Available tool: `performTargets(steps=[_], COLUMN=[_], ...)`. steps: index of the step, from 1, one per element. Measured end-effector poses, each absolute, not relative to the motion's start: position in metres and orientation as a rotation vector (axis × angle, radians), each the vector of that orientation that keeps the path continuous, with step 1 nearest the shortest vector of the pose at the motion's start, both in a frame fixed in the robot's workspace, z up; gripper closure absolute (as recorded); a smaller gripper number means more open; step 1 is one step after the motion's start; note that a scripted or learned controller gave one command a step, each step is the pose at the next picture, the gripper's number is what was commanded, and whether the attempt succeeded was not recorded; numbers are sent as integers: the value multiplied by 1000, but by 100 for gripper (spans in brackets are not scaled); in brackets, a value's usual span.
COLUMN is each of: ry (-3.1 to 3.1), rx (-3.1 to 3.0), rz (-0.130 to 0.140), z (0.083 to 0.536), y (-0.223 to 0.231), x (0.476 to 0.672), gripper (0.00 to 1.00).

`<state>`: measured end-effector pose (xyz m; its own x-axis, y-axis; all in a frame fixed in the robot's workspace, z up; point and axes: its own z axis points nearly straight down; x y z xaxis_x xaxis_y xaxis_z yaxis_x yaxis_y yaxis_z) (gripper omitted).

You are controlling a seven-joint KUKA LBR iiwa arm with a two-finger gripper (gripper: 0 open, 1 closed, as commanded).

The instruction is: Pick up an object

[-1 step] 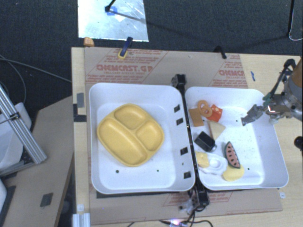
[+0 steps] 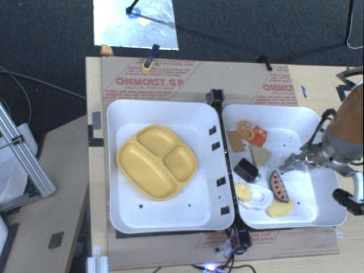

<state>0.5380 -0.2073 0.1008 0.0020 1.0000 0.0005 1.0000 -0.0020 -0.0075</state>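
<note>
The right bin (image 2: 301,117) holds several toy foods. A watermelon slice (image 2: 278,186) lies near its front, with a pale yellow piece (image 2: 280,209) and a fried egg (image 2: 255,197) beside it. A black block (image 2: 246,169) sits by the left wall. Further back are a pretzel (image 2: 246,131), a red-orange piece (image 2: 259,134) and tan flat pieces (image 2: 260,154). My gripper (image 2: 289,162) reaches in from the right, low over the bin floor, just up and right of the watermelon slice. Nothing is visibly held in it.
The left bin (image 2: 131,114) carries a yellow divided plate (image 2: 156,161). A black clamp strip (image 2: 223,152) runs between the bins. The grey arm with its orange band (image 2: 346,129) hangs over the right bin's right edge. Cardboard (image 2: 170,78) lies under both bins.
</note>
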Motion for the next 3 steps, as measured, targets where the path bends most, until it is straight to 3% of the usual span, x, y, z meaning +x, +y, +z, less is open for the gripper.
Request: performTargets(steps=[1, 2, 3], ry=[-2217, -2225, -2240], rx=[-2221, -2223, -2218], rz=[2, -4, -11], z=[83, 95, 176], y=[-207, -207, -175], x=[484, 488, 538], gripper=[0, 100, 100])
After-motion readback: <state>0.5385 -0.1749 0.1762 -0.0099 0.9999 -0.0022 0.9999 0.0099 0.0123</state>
